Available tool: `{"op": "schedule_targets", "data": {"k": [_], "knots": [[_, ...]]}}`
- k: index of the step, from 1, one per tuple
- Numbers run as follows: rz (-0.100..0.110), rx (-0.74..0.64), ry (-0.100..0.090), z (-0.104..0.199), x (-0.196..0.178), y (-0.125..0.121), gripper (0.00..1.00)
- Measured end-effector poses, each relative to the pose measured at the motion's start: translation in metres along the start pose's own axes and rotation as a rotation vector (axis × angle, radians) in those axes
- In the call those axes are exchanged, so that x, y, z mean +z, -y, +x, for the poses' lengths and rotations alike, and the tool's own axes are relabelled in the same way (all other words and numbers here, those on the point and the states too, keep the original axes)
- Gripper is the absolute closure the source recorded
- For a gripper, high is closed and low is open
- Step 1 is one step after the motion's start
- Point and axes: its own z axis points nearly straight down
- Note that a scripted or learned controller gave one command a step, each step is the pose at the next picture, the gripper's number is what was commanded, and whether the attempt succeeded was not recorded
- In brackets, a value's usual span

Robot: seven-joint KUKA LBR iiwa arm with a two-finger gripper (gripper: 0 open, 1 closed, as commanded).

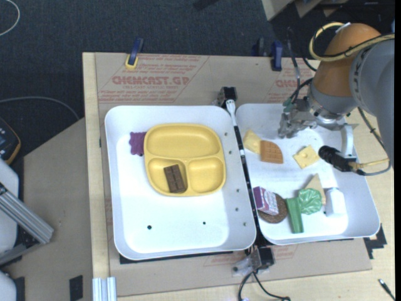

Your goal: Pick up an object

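**Position.** The gripper (289, 128) is placed over the far part of the right bin (368, 213), above a bare patch of white floor. Whether the claw is spread or pressed together cannot be told, and nothing is seen held in it.

**Target.** No single object is fixed by the task. The nearest candidates all lie in the right bin, just nearer the camera than the gripper:
- the pale wedge (252, 142);
- the waffle piece (271, 152), which touches the wedge;
- the yellow block (306, 157), which lies apart from both.

**Procedure.** The yellow block is judged the better choice, since it is clear of its neighbours. The claw should be centred over the block, aligned across its narrower sides, and lowered close to the floor before it is closed. If the wedge is chosen instead, interference from the waffle piece is to be expected.

**Limits of view.**
- The tip of the gripper is masked by the wrist and cabling, and its height above the floor cannot be judged.
- At the near end of the right bin, a brown disc (274, 216) is partly covered by a maroon item (265, 199).
- In the left bin (175, 234), a purple item (136, 143) is partly hidden by the yellow tray (185, 144).
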Motion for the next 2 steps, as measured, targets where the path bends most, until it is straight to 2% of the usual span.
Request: {"op": "schedule_targets", "data": {"k": [1,2], "knots": [[0.015,-0.001,-0.001,0.004,-0.044,0.005,1.00],[0.014,-0.001,-0.001,0.002,-0.095,-0.006,1.00]]}}
